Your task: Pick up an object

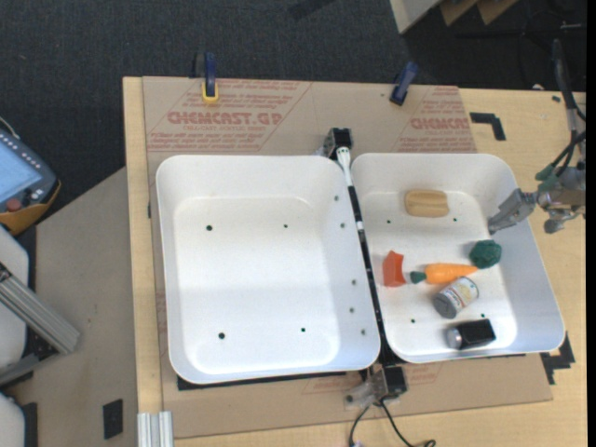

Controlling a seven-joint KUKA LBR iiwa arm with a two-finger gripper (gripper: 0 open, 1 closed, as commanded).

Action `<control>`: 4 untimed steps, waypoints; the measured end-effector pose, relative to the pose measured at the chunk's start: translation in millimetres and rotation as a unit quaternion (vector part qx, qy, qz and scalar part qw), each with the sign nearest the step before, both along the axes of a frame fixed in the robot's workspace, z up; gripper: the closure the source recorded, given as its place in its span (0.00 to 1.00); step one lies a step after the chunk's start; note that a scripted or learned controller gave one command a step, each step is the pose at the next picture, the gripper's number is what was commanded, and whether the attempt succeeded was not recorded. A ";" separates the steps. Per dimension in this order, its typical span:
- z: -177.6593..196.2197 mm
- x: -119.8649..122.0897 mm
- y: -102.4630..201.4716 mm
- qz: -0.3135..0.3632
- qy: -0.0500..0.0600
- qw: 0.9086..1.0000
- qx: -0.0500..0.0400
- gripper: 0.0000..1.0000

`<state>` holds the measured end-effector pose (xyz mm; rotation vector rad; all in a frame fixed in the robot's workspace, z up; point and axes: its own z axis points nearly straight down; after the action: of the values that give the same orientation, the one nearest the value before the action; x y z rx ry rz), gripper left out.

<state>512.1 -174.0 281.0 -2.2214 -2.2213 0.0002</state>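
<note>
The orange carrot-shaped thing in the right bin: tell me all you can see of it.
The carrot looks like a smooth plastic toy with an orange tapered body, lying flat and roughly crosswise in the right bin. Its thick end meets a dark green leafy top; its tip points toward a red piece. A small grey-labelled jar lies just below, close or touching.

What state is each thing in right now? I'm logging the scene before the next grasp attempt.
Tan block: flat in the right bin, apart from the rest.
Carrot: on its side, green top toward the gripper.
Red piece: lying by the carrot's tip.
Grey can: tipped over.
Black cylinder: on its side.
Left bin: upright.
Gripper: over the right bin's rim, holding nothing.
</note>
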 end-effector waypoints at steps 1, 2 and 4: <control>-198.4 15.2 -29.9 -0.001 0.004 1.000 0.001 0.00; -196.7 40.7 27.7 0.003 -0.001 1.000 0.001 0.00; -183.2 67.3 57.8 0.001 0.008 1.000 0.002 0.00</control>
<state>579.4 -116.2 97.8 -2.2093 -2.2135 0.0119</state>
